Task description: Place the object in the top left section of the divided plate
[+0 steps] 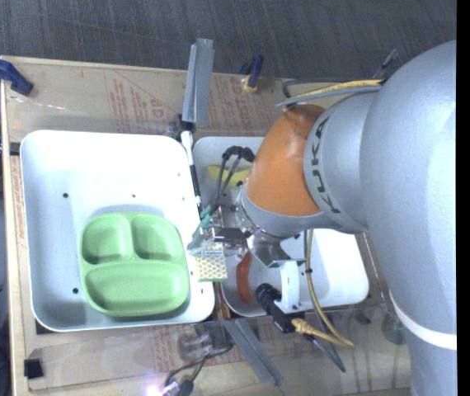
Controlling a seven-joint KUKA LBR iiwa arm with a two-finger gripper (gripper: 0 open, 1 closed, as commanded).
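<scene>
Well to the left of the claw, the shallow white plastic bin (pixel 45 221) holds the light green divided plate (pixel 133 264), which lies flat with two small sections at the top and one long section below. The claw (pixel 214 250) itself is at the seam between the two bins, just right of the plate's edge — whether it is clenched or released I cannot tell. A small yellow-green checkered item (pixel 211 263) sits right at the claw. To the right, the grey arm with its orange band (pixel 289 167) covers the second white bin (pixel 342 279).
</scene>
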